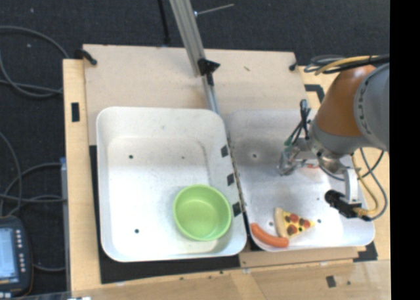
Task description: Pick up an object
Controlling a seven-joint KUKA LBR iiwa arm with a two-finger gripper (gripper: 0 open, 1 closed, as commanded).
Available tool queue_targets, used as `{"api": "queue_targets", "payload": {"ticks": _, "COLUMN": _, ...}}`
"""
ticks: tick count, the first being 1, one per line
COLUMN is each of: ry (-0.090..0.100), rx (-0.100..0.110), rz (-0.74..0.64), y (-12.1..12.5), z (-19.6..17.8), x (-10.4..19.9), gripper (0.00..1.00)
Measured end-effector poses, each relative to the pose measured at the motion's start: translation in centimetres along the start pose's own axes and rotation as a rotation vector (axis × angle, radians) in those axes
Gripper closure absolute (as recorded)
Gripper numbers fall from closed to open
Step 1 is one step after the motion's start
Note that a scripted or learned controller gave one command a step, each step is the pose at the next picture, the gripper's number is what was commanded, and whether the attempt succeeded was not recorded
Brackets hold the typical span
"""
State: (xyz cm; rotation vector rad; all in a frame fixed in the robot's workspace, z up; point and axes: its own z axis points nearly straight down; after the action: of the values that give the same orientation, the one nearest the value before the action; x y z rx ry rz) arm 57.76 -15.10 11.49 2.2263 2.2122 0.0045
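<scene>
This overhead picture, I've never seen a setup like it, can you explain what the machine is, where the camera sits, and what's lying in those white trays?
One camera sits fixed above a bench, looking down at a slant. The grey and orange shape on the right is a robot arm, and its gripper hangs low over the right bin. Its job is to pick up an object. I see nothing between its fingers. Near the front edge of the right bin lie a toy pizza slice and a toy sausage. The left bin holds a green bowl, upright, near its front right corner. A metal rail slants across the top.
</scene>
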Motion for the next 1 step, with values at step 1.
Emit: {"api": "queue_targets", "payload": {"ticks": 1, "ry": -0.001, "rx": -0.004, "rz": -0.009, "y": -0.29, "z": -6.21, "x": 0.34, "gripper": 1.00}}
